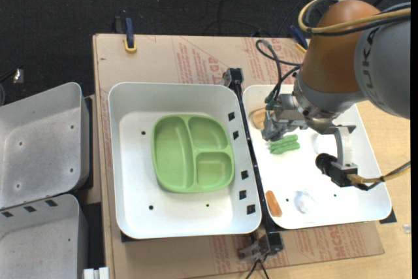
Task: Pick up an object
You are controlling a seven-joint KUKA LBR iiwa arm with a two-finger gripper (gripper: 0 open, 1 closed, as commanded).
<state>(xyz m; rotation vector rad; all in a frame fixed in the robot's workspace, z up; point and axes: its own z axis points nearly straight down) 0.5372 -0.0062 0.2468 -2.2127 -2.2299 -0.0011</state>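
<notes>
My gripper hangs low over the upper left part of the right bin. Just below and right of it lies a green bean-like piece, touching or nearly touching the gripper's tip. A small orange piece lies near the bin's front left corner. Beside it sits a pale, clear-looking item. A tan object peeks out at the bin's left wall, partly hidden by the gripper.
The left bin holds a green divided plate. A black fitting with cables hangs off the arm over the right bin's middle. The grey and orange arm covers the right bin's back part.
</notes>
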